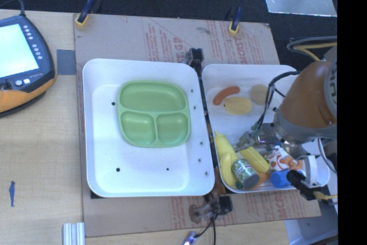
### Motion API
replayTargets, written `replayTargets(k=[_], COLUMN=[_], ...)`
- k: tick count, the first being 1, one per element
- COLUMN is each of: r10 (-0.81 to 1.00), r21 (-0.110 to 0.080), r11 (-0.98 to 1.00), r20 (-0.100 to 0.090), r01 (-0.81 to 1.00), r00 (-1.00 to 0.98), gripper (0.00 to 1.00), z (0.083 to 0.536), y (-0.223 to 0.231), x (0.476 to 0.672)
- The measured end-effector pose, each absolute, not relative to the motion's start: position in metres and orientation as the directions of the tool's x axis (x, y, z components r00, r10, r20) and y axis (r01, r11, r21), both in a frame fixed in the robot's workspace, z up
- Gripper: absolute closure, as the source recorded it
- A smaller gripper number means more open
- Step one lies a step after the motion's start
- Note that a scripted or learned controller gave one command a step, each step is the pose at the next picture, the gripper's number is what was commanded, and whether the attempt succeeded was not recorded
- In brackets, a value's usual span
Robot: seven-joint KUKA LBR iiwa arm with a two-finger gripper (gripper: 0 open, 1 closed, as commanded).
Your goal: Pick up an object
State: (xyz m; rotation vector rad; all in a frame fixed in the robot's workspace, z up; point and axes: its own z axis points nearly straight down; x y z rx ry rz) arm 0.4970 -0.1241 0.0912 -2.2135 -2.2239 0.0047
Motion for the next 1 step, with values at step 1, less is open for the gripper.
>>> replayTargets(k=[1], r10=[1.000], r21=[-0.006], r11=[0.009], r20=[-0.001], r01=[1.000], r00=[-0.009], gripper=[1.00], z=[0.1014], y=[-0.1252], x=[0.4975])
